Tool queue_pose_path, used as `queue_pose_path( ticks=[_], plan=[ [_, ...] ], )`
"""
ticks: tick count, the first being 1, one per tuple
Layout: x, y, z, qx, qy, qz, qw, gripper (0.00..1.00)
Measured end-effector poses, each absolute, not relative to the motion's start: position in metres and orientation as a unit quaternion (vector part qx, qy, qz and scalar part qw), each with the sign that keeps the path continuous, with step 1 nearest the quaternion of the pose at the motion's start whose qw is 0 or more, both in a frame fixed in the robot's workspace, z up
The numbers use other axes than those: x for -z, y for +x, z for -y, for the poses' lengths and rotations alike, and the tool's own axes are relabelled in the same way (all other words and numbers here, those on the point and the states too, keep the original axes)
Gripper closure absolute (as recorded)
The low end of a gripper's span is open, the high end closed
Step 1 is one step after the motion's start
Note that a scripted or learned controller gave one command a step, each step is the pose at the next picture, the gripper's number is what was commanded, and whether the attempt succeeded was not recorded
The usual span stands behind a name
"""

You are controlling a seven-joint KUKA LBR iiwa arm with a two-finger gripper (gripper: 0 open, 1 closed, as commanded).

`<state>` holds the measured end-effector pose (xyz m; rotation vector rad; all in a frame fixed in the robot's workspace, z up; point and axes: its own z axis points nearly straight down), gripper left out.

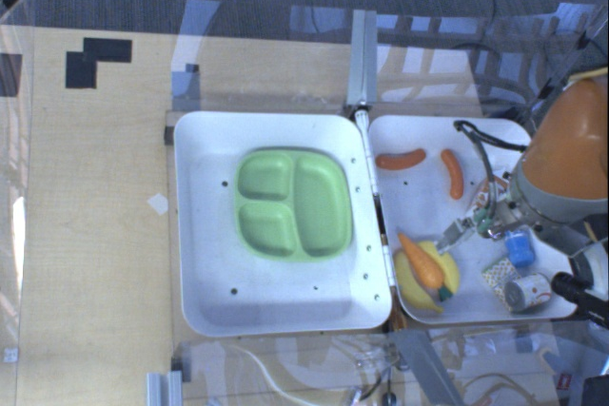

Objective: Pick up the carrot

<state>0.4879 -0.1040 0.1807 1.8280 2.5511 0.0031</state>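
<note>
The orange carrot [422, 262] lies at a slant in the near left corner of the right bin [419, 136], resting on top of a yellow banana [428, 282]. My gripper [461, 232] hangs just to the carrot's right and slightly farther back, a short gap away from it. It points down and left toward the carrot. The grey arm with its orange band [569, 147] reaches in from the right and covers the bin's right part.
Two red-orange sausages [401, 160] [452, 174] lie at the back of the right bin. A blue block [520, 250] and a patterned can [519, 288] sit under the arm. A green divided plate [290, 203] rests in the left bin [205, 290].
</note>
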Motion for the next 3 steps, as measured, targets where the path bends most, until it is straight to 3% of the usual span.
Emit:
queue_pose_path(
  ticks=[1, 2, 3],
  plan=[
    [-0.097, 0.489, 0.092, -0.0021, 0.602, -0.798, 0.004, 0.0],
    [-0.108, 0.491, 0.091, -0.0037, 0.602, -0.798, 0.006, 1.0],
    [-0.186, 0.568, 0.066, -0.0017, 0.508, -0.861, 0.003, 1.0]
  ],
)
